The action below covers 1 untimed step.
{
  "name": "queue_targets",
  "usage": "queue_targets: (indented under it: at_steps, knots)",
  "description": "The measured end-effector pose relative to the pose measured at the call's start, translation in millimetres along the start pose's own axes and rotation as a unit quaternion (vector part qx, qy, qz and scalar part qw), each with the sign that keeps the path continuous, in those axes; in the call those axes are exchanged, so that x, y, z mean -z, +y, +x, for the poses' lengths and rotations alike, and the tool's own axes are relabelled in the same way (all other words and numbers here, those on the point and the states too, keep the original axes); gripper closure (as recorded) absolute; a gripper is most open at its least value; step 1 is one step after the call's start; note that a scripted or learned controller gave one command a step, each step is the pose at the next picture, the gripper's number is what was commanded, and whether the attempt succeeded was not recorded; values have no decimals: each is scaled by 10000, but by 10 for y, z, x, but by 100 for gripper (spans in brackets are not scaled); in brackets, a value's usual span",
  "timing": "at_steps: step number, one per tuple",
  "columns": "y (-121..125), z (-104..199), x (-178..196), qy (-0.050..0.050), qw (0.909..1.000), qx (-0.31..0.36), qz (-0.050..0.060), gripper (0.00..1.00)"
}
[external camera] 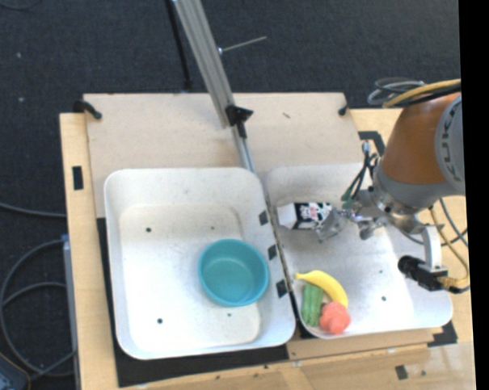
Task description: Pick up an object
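The right bin (411, 304) holds the candidate objects. A small white carton with dark print (308, 214) lies on its side near the bin's upper left corner, long axis running left to right, printed end toward the gripper (343, 225). Whether the gripper is spread or closed cannot be told; its metal parts sit just beside the carton's right end, and no object is seen held.

At the bin's lower left corner, three pieces lie clustered and touching: a yellow banana (328, 285), curved, smooth, long axis slanting from upper left to lower right; a green elongated piece (312, 303) lying beneath it, pointing roughly top to bottom; a rounded red-orange piece (336, 318) at the lower end.

The left bin (148, 202) carries a round teal bowl (233, 271), smooth, upright, opening upward. Both bins are shallow white trays with speckled floors, resting on a pale wooden surface (161, 129).
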State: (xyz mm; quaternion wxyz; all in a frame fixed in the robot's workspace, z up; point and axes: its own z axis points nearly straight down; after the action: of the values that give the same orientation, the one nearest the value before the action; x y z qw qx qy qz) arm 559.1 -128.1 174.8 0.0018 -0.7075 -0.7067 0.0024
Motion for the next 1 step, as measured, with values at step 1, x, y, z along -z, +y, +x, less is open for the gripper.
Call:
queue_targets:
  at_steps: [1]
  knots:
    - [71,-6,-597,-3,10000,-3,-8,0]
